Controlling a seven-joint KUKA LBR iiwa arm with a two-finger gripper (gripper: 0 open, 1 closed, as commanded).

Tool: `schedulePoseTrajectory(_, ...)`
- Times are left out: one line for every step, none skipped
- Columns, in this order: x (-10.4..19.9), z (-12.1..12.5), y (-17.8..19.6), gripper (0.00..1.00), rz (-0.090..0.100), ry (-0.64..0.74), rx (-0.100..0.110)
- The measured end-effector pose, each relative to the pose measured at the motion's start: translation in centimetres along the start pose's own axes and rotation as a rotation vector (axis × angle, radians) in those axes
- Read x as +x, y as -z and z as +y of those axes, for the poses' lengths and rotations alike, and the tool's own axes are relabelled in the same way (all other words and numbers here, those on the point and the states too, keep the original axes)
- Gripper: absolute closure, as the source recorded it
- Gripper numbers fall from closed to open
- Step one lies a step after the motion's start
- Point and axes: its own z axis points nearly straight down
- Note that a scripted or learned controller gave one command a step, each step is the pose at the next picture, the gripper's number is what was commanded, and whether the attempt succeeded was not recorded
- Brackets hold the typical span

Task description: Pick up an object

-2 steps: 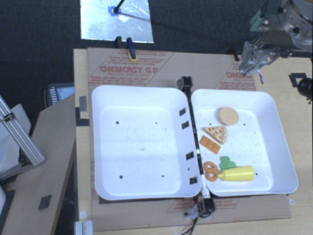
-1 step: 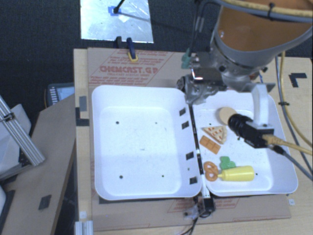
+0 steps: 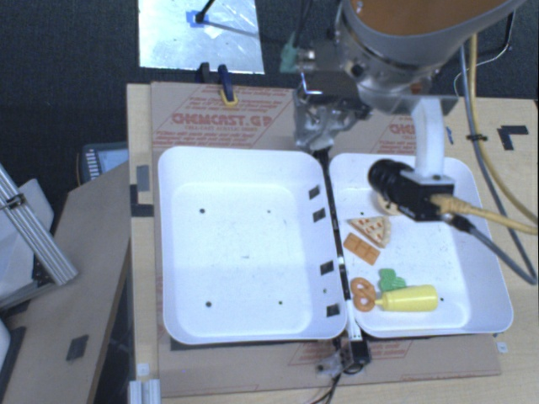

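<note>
The right bin (image 3: pixel 484 289) holds several small toy foods. A pizza slice (image 3: pixel 371 228) lies near its left wall, with an orange cracker (image 3: pixel 362 247) just below it. Nearer the front lie a pretzel (image 3: pixel 364 294), a green piece (image 3: pixel 390 279) and a yellow bottle-shaped piece (image 3: pixel 411 299) on its side. My gripper (image 3: pixel 317 131) hangs at the far end of the divide between the two bins, above the rims and well away from all the foods. I see nothing in it.
The left bin (image 3: pixel 173 251) sits beside the right one. A black device (image 3: pixel 406 192) on a white bracket (image 3: pixel 428 141) hangs over the right bin's far part, trailing yellow cables (image 3: pixel 497 215). A shiny metal sheet (image 3: pixel 200 23) lies behind the bench.
</note>
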Motion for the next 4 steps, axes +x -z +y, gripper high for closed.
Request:
schedulePoseTrajectory(4.3,3.8,-8.5,1.00,-0.006,-0.003,0.011)
schedulePoseTrajectory(4.2,1.8,0.2,1.00,0.001,-0.003,-0.002)
schedulePoseTrajectory(4.2,1.9,0.8,1.00,-0.002,-0.001,0.003)
schedulePoseTrajectory(4.3,1.9,1.9,1.00,-0.001,0.001,0.002)
